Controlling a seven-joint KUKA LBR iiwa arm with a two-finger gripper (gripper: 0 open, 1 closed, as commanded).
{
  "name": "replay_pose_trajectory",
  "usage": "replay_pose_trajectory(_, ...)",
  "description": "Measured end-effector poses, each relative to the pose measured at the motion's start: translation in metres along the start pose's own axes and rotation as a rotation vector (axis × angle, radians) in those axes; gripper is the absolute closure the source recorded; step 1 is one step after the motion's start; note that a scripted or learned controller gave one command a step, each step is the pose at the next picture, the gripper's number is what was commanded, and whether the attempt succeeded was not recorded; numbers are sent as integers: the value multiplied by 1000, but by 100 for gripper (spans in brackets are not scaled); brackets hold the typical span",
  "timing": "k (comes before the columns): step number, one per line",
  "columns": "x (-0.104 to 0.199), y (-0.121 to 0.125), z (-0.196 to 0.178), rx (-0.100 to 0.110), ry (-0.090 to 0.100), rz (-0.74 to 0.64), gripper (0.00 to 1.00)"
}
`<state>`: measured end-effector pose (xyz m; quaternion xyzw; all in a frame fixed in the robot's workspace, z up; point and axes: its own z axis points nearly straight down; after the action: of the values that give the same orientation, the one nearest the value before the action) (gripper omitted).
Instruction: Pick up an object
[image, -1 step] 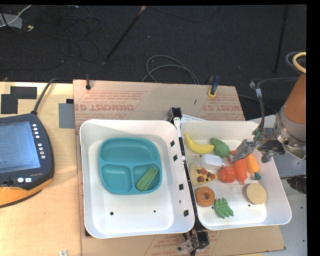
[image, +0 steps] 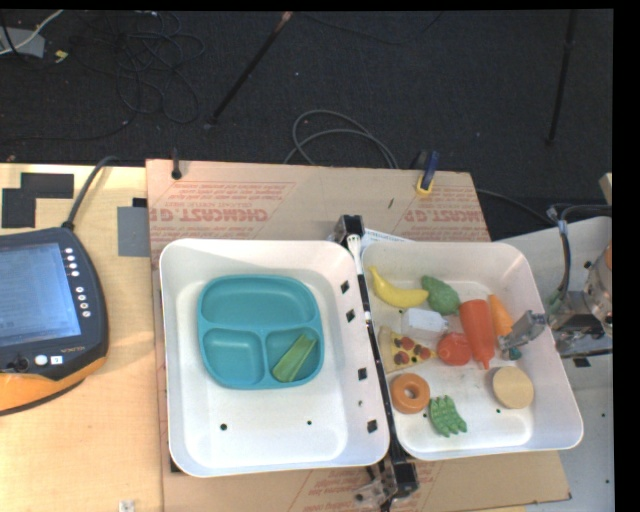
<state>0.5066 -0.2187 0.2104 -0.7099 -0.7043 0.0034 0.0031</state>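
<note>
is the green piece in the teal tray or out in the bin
In the tray: the green piece lies in the lower right compartment of the teal tray.

1. One fixed camera looks down at a slant from above the bench (image: 300, 195).
2. It stands far enough back to take in both white bins: the left bin (image: 190, 420) and the right bin (image: 545, 425).
3. Dark floor lies past the bench's far edge.
</note>
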Motion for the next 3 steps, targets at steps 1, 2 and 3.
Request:
replay_pose_trajectory(1,9,23,112,-10,6,-10,0)
replay_pose_trajectory(2,94,76,122,-10,2,-16,0)
replay_pose_trajectory(3,89,73,112,-3,2,-7,100)
